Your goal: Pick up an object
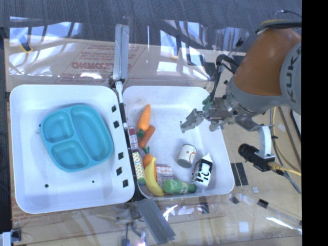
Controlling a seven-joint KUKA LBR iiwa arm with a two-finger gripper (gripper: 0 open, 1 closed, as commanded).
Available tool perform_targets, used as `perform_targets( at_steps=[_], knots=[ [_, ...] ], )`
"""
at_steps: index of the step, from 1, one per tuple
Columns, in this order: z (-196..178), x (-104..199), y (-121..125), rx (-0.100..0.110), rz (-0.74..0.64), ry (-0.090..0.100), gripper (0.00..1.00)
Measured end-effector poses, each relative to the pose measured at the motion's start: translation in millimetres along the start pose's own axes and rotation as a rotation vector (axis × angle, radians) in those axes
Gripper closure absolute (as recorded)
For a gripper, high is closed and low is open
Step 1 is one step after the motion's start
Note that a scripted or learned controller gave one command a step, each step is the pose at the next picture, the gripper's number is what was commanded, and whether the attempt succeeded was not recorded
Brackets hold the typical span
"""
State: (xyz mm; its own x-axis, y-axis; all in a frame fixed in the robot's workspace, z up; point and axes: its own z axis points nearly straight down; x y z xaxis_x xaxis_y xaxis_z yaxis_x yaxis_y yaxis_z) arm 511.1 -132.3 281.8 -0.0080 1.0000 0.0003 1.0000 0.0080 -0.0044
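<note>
The tool [190, 122] hangs over the right bin [169, 96], up near its far right side, with nothing between its fingers; whether they are spread or closed I cannot tell from here. Just below it, toward the front, a small white cup [186, 155] lies tipped on its side, and beside that sits a glossy black-and-white carton [203, 171]. The rest crowds the bin's left wall and front corner: two smooth orange carrots [145, 124], a curved yellow banana [151, 177], a green rounded vegetable [177, 187] and a flat printed packet [164, 171]. The left bin [31, 188] holds a matte blue plastic plate [77, 136], divided into three compartments. Both bins are shallow white plastic with rounded corners, set side by side on the counter [266, 209].
</note>
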Motion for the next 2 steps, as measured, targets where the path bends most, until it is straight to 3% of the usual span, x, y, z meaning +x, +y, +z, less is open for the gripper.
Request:
perform_targets(
  at_steps=[1,2],
  knots=[
    [54,20,28,0.002,0.136,0.0,0.0],
    [191,39,55,-0.001,0.156,-0.001,0.0]
  ],
)
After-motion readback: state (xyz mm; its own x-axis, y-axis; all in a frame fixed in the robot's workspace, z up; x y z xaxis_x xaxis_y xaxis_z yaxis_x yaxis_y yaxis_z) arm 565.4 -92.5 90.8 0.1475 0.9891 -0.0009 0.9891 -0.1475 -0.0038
